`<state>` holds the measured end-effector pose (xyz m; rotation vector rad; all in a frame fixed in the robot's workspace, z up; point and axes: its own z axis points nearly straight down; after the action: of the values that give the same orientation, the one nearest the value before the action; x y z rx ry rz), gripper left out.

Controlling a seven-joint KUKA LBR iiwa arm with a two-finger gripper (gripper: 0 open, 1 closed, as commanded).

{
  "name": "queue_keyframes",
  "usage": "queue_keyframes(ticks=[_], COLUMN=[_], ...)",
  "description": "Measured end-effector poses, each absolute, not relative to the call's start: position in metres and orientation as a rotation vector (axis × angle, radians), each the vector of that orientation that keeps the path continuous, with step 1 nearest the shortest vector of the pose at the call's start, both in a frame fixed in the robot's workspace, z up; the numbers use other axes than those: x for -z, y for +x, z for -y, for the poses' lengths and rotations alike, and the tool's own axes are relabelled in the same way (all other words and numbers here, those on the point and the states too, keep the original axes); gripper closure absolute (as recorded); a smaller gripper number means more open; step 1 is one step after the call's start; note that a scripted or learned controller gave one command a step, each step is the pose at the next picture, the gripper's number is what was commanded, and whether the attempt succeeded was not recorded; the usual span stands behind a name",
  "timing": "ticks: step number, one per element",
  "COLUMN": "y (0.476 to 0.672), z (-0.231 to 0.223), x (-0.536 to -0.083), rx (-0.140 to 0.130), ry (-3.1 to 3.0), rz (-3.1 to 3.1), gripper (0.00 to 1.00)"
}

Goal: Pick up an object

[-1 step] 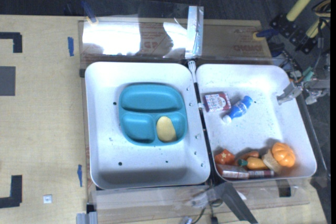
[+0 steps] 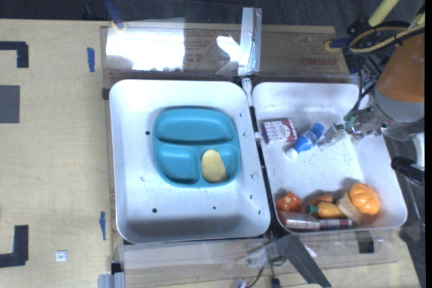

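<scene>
A yellow egg-shaped piece (image 2: 214, 165) is seen lying in the near right compartment of a blue divided tray (image 2: 177, 139) in the left bin (image 2: 131, 111); in the right bin (image 2: 378, 165) a dark red packet (image 2: 278, 131) lies flat near the far left, with a blue-and-white bottle (image 2: 305, 140) tilted on its side just beside it; along the near wall a red strawberry-like piece (image 2: 288, 202), an orange carrot-like piece (image 2: 329, 210) and an orange pumpkin-like piece (image 2: 364, 198) are clustered.

**Arm cut off, small items hard to read**

The arm (image 2: 405, 84) runs off the right edge, so most of it is lost. The gripper (image 2: 335, 136) is small and blurred. The pile of toys (image 2: 329, 206) overlaps, hiding individual shapes.
</scene>
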<state>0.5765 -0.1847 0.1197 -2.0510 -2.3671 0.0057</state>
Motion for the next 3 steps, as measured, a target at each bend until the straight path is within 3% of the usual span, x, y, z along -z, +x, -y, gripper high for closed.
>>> queue_keyframes(ticks=[1, 2, 3], y=[0.625, 0.624, 0.627], z=[0.118, 0.118, 0.118], x=[-0.087, -0.087, -0.100], rx=[0.005, 0.004, 0.010], ry=[-1.889, -1.889, -1.892], rz=[2.518, 2.517, 2.525], gripper=[0.00, 0.00, 1.00])
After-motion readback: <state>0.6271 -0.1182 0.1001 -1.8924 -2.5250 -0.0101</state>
